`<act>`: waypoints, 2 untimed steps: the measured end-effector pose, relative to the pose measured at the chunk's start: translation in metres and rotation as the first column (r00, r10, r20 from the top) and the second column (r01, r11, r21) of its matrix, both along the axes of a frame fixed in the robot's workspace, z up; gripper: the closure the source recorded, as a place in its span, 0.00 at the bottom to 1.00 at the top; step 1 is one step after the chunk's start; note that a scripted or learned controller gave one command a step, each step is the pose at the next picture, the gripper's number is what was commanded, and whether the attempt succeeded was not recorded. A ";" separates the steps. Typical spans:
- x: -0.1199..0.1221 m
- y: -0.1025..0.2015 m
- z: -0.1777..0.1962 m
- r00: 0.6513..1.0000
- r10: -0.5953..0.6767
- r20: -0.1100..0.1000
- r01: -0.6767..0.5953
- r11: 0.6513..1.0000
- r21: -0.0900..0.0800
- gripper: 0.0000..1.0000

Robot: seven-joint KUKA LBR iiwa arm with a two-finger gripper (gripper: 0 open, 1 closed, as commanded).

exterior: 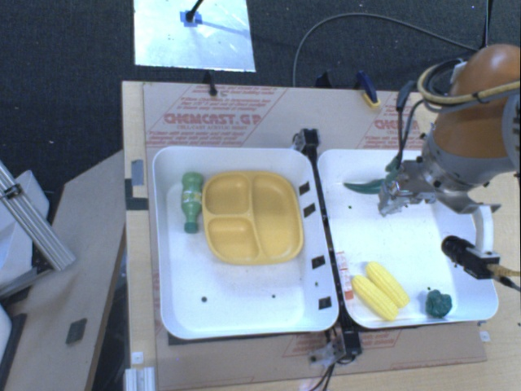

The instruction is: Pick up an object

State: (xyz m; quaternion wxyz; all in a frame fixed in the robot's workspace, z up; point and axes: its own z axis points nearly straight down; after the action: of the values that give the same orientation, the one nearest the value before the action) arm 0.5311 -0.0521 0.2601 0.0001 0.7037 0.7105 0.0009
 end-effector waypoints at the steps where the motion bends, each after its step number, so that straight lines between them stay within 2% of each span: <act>1: 0.006 0.056 0.003 1.000 0.001 0.001 -0.001 1.000 0.000 1.00; 2: 0.026 0.105 0.001 1.000 0.001 0.002 -0.001 1.000 0.000 1.00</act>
State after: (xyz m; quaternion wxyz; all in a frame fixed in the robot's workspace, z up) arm 0.5571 0.0533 0.2610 0.0006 0.7035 0.7107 0.0017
